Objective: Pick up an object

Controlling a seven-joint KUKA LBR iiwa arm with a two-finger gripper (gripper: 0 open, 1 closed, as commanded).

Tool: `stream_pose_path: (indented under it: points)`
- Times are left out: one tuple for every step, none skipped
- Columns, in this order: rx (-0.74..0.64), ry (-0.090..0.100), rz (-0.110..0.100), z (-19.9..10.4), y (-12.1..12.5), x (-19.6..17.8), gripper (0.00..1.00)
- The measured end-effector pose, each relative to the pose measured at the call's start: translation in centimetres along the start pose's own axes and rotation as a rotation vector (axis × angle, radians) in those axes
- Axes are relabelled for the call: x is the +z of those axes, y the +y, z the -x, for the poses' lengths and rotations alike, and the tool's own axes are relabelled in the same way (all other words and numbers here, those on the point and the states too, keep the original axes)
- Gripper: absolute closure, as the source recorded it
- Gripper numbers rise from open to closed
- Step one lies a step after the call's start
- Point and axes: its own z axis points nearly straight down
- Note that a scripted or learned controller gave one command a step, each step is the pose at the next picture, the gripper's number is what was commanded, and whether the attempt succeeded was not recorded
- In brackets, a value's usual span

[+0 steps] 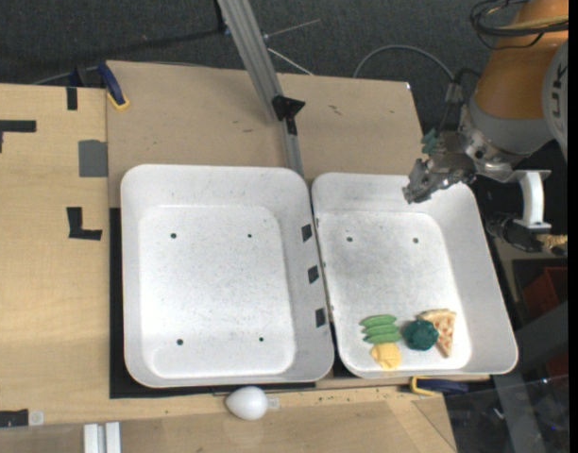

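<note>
Grey two-finger gripper [419,189] sits over the far rim of the right shallow white bin [478,253]; we can't tell its grip state from this angle. We see the pickable items clustered in that bin's near corner, well apart from the gripper: green ridged piece [380,327], yellow chunk [386,354], dark teal lump [421,334], pizza-slice toy [444,329]. White egg-shaped object [246,403] lies on the bench by the left white bin [213,182].

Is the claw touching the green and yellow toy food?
Apart. The camera view shows the claw over the right bin's far rim, while the toy food lies at the bin's near end, with bare white floor between them.
</note>
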Motion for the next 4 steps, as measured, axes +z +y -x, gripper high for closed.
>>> stream_pose_path:
  points:
    - [-0.003,0.000,-0.006,-5.0,0.8,-0.1,1.00]
    - [-0.003,0.001,-0.006,-9.4,2.0,0.2,1.00]
    - [-0.003,0.001,-0.007,-14.2,3.0,0.5,1.00]
    - [-0.004,0.000,-0.008,-19.3,4.8,3.0,1.00]
